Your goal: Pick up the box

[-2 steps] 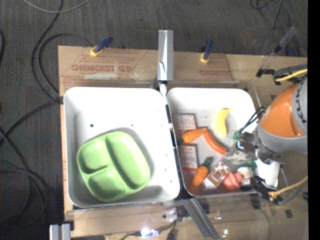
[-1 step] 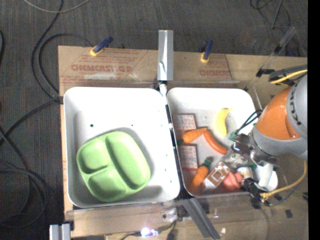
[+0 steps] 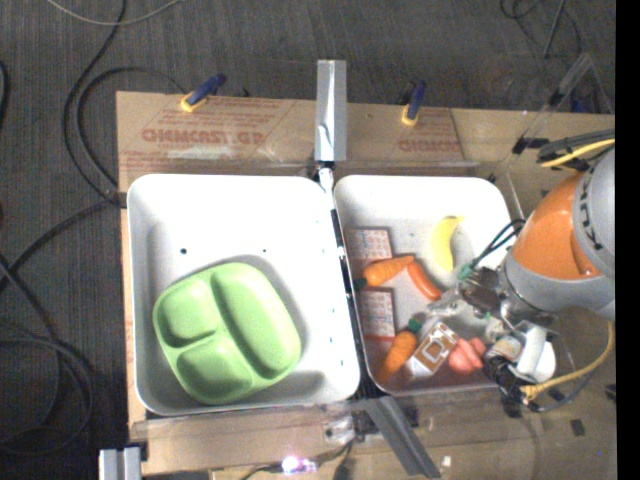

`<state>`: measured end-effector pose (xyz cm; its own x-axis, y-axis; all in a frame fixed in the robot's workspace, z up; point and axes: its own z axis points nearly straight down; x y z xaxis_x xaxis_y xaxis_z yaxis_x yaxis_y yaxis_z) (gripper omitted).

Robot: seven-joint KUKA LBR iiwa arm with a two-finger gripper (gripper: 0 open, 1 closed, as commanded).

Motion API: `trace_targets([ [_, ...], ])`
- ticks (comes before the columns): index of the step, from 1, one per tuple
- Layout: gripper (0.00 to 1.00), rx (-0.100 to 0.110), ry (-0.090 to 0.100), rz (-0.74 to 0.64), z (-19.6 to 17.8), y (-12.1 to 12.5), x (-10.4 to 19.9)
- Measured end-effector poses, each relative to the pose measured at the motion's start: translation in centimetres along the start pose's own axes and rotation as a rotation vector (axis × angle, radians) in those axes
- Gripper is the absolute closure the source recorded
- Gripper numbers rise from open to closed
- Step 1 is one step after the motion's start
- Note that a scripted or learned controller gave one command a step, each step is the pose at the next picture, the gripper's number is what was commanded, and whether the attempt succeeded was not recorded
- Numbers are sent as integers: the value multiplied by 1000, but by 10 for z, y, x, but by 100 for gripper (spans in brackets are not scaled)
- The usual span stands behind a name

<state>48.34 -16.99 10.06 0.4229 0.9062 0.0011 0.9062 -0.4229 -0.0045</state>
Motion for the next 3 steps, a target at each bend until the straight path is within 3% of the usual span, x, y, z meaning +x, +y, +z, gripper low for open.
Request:
trace_targets([
  [1, 0, 9, 41, 365, 3, 20, -13],
  [2, 0, -3, -6, 415, -85, 70, 40],
  [3, 0, -5, -5, 442, -316, 37, 5],
])
